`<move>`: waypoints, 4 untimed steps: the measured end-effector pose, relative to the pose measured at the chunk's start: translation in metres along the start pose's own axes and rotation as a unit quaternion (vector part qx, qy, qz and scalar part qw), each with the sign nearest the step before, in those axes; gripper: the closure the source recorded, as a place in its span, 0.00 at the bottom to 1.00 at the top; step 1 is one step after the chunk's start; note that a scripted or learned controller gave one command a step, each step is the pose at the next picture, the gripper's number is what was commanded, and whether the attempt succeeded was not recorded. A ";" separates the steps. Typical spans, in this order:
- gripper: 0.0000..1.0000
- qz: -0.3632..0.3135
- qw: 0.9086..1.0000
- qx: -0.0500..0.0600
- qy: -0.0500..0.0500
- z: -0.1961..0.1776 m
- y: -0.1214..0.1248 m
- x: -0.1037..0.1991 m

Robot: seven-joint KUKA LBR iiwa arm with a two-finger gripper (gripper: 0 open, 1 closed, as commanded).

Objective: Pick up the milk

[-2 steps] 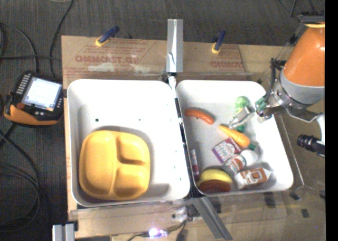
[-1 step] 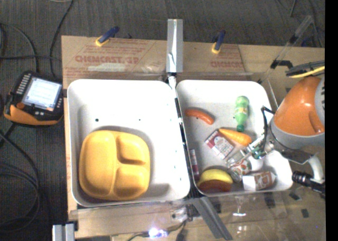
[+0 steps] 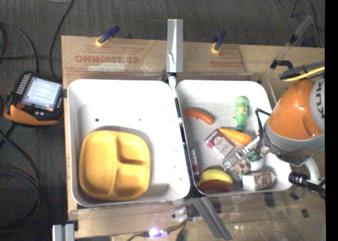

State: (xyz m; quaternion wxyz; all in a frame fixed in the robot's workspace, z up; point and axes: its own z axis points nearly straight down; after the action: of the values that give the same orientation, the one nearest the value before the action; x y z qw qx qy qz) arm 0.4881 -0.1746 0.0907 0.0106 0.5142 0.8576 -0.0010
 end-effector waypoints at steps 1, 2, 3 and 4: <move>1.00 -0.001 1.000 -0.003 0.000 -0.010 0.003 0.000; 1.00 -0.005 1.000 0.005 0.009 -0.096 0.062 0.013; 0.00 -0.005 1.000 0.005 0.009 -0.096 0.062 0.013; 0.00 0.031 0.999 0.003 0.008 -0.004 0.005 0.001</move>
State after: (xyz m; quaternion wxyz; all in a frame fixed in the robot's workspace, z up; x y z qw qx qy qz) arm 0.4921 -0.1711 0.0947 0.0026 0.5405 0.8413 0.0008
